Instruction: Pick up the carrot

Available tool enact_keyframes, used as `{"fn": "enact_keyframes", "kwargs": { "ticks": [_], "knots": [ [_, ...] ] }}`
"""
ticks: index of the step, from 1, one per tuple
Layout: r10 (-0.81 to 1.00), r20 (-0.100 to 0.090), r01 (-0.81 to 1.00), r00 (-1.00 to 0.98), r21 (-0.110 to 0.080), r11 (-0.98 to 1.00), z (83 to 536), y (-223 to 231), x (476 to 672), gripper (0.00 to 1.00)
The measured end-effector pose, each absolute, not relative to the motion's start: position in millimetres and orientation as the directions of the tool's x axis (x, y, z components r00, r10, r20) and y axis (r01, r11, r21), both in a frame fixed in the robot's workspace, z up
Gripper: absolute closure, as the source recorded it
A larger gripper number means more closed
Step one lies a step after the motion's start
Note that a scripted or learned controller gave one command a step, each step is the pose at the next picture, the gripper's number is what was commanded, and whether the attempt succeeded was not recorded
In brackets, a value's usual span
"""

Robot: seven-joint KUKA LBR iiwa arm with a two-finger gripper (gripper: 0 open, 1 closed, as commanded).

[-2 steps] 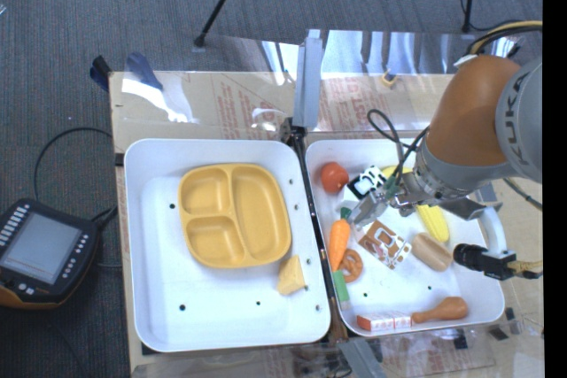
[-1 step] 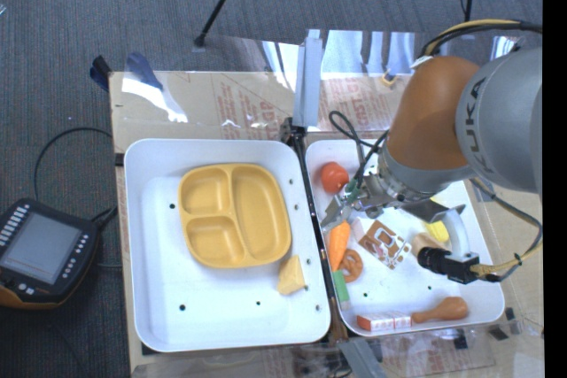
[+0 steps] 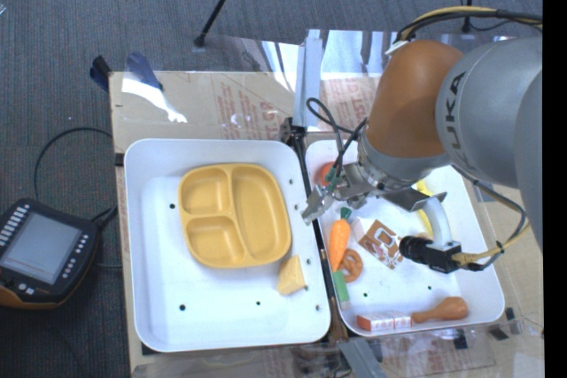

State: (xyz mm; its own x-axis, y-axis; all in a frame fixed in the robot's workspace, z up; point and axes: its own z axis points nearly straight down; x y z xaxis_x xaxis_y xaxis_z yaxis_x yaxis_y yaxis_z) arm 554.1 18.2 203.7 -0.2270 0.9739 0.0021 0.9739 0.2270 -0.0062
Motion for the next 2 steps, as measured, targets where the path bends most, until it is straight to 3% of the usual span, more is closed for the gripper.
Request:
{"fn": "enact_keyframes", "kwargs": {
  "ticks": [1, 2],
  "knots": [
    [0.987, 0.000, 0.987, -0.158, -0.003, 0.158, 258, -42, 565.6, 0.00],
    [0.977, 0.004, 0.977, -0.213, -0.016, 0.213, 181, -47, 553.4, 0.00]
  ]
}}
